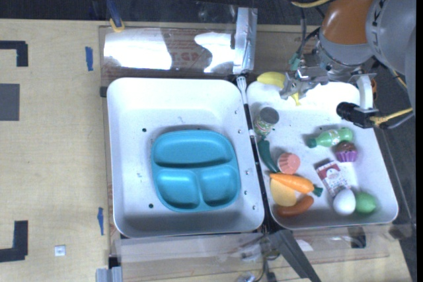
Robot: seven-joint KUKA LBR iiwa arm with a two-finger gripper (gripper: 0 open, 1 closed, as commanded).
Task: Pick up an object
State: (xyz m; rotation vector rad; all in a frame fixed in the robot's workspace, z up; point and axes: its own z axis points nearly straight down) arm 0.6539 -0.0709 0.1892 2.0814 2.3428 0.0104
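My gripper [295, 80] hangs over the far end of the right bin [386, 172], below the grey arm and its orange band [350, 16]. Just to its left a yellow toy fruit [270, 79] lies at the bin's far left corner, close to or touching the gripper. Nothing can be seen held. Further forward in this bin lie a small can [267, 117], a green bottle [328, 137], a purple piece [346, 152], a red-and-white packet [333, 174], a carrot [295, 181], a white egg [344, 201] and a green fruit [366, 203].
The left bin [122, 142] holds a blue divided plate [195, 168]. A pink disc [289, 162] and a dark green piece [266, 154] lie by the wall between the bins. A black fitting with cables [354, 113] juts over the right bin's far right.
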